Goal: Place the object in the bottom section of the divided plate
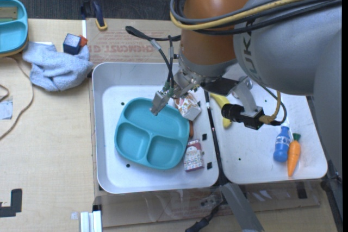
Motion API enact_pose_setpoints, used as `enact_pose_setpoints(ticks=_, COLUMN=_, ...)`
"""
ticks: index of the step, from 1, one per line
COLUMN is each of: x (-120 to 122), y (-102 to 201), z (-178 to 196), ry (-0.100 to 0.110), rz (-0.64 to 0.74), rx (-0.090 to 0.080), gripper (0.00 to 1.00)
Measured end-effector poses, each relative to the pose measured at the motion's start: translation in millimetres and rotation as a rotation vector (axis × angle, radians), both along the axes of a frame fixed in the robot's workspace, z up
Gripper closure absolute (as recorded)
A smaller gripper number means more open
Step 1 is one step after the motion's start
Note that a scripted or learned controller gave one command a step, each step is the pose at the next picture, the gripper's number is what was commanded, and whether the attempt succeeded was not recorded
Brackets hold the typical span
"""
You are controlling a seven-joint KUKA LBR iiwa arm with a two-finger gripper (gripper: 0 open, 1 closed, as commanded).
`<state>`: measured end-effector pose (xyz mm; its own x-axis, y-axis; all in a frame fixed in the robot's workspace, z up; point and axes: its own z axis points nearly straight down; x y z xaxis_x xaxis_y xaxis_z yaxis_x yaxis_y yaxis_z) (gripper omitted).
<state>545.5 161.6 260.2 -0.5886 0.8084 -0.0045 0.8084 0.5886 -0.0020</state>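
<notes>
A teal divided plate (142, 138) lies in the left white bin (103, 133), with one large section at the top and two smaller ones at the bottom. My gripper (161, 100) hangs over the plate's upper right rim, below the orange-banded wrist. A small crumpled packet (190, 107) lies just right of the gripper, at the plate's top right edge; whether it is in the grip is hidden. A second small printed packet (193, 156) rests against the plate's lower right edge. All three plate sections show bare teal.
The right bin (255, 160) holds a yellow banana (221, 104) partly under the arm, a blue bottle (281, 144) and an orange carrot (293, 156). On the bench to the left lie a grey cloth (54, 67), a small blue cube (72, 43) and a teal container (11, 24).
</notes>
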Motion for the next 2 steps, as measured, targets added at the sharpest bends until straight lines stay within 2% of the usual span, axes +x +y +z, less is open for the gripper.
enact_pose_setpoints(ticks=1, x=1.0, y=-1.5, z=8.6, ry=0.0, rz=-0.001, rx=-0.001, gripper=1.0)
enact_pose_setpoints(ticks=2, x=0.9, y=-1.5, z=8.5, ry=0.0, rz=-0.001, rx=-0.002, gripper=0.0)
